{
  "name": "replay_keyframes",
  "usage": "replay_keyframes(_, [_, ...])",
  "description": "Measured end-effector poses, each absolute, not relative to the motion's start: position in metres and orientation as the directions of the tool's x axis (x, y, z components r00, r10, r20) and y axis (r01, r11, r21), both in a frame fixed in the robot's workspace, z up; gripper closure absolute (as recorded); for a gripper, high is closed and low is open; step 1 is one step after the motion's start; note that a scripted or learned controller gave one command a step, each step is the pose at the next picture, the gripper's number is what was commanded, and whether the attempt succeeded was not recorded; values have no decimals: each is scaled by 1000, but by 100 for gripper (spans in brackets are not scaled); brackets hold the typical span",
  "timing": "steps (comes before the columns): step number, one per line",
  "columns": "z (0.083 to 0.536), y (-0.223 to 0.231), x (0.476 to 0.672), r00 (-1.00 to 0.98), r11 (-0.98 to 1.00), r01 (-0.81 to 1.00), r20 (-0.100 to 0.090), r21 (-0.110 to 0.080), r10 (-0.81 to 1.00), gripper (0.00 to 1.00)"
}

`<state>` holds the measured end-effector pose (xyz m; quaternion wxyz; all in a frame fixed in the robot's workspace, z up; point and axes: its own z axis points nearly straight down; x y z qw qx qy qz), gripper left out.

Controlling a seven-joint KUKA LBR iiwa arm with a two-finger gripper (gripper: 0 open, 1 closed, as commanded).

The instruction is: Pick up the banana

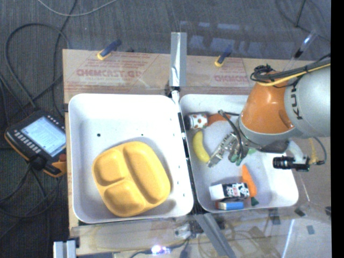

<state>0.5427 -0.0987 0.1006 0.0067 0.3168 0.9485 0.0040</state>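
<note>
The yellow banana [200, 147] lies lengthwise near the left wall of the right bin [279, 195]. My gripper [221, 150] hangs low over the bin just to the right of the banana, a small gap away from it. Its metal fingers [214, 158] stand open and slanted, with nothing between them. The grey arm with its orange band [266, 112] covers the bin's upper right part.
In the right bin lie a small white and red container [198, 121], an orange piece [217, 118], a carrot [248, 180], a white printed box [231, 190], a blue item [231, 204] and a green bit [236, 156]. A yellow divided plate [131, 177] lies in the left bin [86, 117].
</note>
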Motion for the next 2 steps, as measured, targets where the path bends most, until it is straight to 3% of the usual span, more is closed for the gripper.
replay_keyframes(1, [92, -99, 632, -727, 727, 687, -10, 8, 687, 100])
replay_keyframes(2, [185, -39, 660, -849, 849, 528, -5, -2, 528, 100])
